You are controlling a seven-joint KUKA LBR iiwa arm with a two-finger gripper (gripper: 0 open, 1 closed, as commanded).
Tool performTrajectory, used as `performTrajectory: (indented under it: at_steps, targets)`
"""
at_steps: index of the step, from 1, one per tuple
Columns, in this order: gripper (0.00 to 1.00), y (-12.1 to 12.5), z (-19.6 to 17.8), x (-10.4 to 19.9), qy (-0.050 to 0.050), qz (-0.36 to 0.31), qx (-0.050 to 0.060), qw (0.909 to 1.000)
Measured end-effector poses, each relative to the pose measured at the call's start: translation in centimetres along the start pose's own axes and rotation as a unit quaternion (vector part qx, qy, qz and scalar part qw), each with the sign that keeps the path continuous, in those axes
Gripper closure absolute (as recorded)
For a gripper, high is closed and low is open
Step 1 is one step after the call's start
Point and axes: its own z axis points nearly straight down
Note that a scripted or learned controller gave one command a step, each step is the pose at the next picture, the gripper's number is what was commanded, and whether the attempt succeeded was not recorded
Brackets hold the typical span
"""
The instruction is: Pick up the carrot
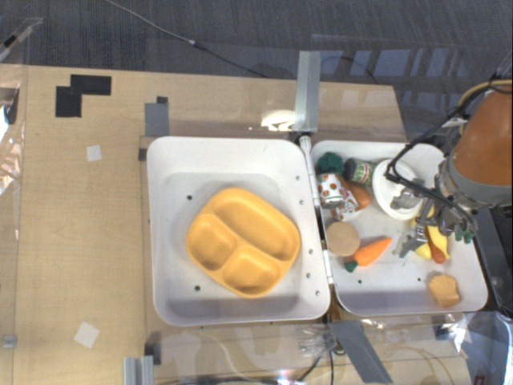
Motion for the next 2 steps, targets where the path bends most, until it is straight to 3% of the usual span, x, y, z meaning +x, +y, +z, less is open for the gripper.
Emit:
performTrajectory:
  at_steps: [1,2]
  targets:
    - [0.0,4.2,8.7,-0.1,-0.002,-0.008,0.0,1.0]
    - [1.0,4.4,7.5,-0.4,-0.005,-0.01,-0.001,0.9999]
